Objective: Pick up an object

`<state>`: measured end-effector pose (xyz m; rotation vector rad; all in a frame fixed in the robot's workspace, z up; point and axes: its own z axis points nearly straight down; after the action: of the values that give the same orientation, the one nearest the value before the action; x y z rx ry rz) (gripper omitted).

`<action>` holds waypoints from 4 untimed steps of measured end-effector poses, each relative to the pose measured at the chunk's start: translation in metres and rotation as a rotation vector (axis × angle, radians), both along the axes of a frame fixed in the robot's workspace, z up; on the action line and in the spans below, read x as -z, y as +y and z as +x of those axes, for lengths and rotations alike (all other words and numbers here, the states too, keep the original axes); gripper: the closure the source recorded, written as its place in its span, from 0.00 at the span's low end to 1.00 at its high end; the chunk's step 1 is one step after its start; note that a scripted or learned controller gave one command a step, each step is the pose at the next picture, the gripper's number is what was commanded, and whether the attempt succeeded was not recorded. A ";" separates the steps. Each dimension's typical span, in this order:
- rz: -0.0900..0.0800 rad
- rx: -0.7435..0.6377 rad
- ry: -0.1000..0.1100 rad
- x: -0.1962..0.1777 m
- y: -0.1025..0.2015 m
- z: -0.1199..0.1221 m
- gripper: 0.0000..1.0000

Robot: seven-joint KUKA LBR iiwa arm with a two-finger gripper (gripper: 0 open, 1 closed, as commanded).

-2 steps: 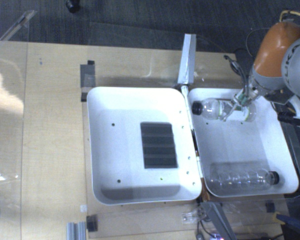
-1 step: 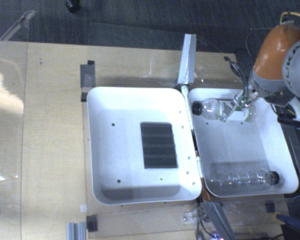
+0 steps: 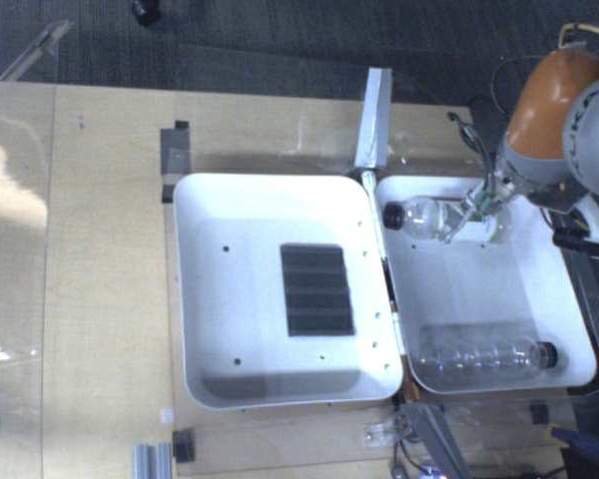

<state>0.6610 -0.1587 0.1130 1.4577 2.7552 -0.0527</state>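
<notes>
A clear plastic bottle (image 3: pixel 424 218) with a black cap lies on its side at the back of the right bin (image 3: pixel 479 297), cap pointing left. My gripper (image 3: pixel 479 210) is down on the right part of this bottle, reaching in from the right under the orange-banded arm (image 3: pixel 554 108). A second clear bottle (image 3: pixel 479 357) lies along the front wall of the same bin, with its black cap at the right end. A black ribbed rectangular pad (image 3: pixel 317 289) lies flat in the middle of the left bin (image 3: pixel 230 218).
A grey upright post (image 3: pixel 374 118) stands behind the gap between the bins. Black brackets (image 3: pixel 177 153) sit at the left bin's back corner. Cables and clamps crowd the bench's front right edge (image 3: pixel 429 447). Bare wooden bench (image 3: pixel 80 267) stretches to the left.
</notes>
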 end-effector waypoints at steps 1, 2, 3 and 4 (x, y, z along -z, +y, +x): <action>0.012 -0.025 0.020 0.000 -0.005 0.006 0.00; 0.004 -0.025 0.006 0.001 -0.002 0.002 0.00; 0.004 -0.043 0.006 0.001 -0.002 0.002 0.00; 0.005 -0.049 0.006 0.001 -0.003 0.002 0.00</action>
<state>0.6625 -0.1613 0.1118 1.3930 2.7959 -0.0500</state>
